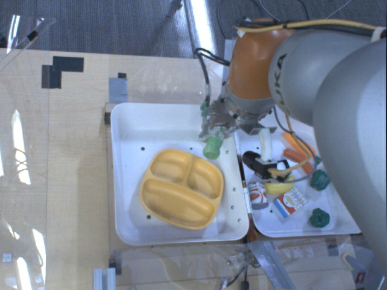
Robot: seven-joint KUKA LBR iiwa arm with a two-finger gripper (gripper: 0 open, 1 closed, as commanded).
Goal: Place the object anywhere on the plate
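Gripper (pixel 213 133) hangs over the right-hand edge of the left bin (pixel 130 132), pointing down, with the green object (pixel 212 148) directly under its tip and touching it or nearly so. Whether the gripper is clamped on that object or merely poised above it cannot be told from this angle; the wrist hides the tip.

The left bin spreads out below and to the left of the gripper, and the right bin (pixel 338 225) lies just to its right, across the shared rims. The yellow plate (pixel 181 189), divided into compartments, sits in the left bin below and slightly left of the gripper, near it but not under it.

Judging from this, the step in hand is the carry: the green object is up at the bin's edge, beside the plate's upper right rim and not yet on the plate. The next move calls for a short travel down-left until the object is over a compartment, then a lowering and release.

Nothing lies between the gripper and the plate. The clutter is all to the right: an orange carrot (pixel 296 156), a banana (pixel 279 187), a red-and-white can (pixel 257 195) and two small green pieces (pixel 319 180).
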